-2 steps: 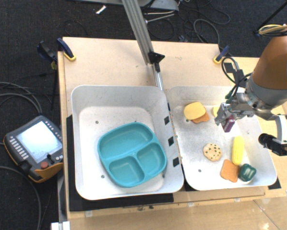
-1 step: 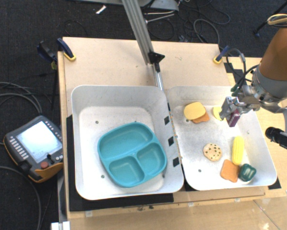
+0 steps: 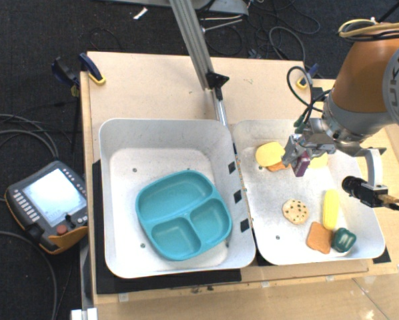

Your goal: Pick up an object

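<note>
Lighting even, bright, from overhead. Soft shadows inside the bins (image 3: 113,139) (faint only). Mild glare on the arm (image 3: 369,72). Focus slightly soft throughout.

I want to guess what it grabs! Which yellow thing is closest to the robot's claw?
The round yellow piece with orange under it, just left of the gripper. The long yellow stick-shaped piece lies farther off, by the speckled cookie.

The table (image 3: 146,89) looks like pale, matt wood. Both bins (image 3: 119,145) are smooth white plastic, faintly speckled. The teal tray (image 3: 183,215) is smooth plastic with a soft sheen. The arm's (image 3: 366,79) orange band looks glossy. The pole (image 3: 189,29) is brushed metal.
</note>
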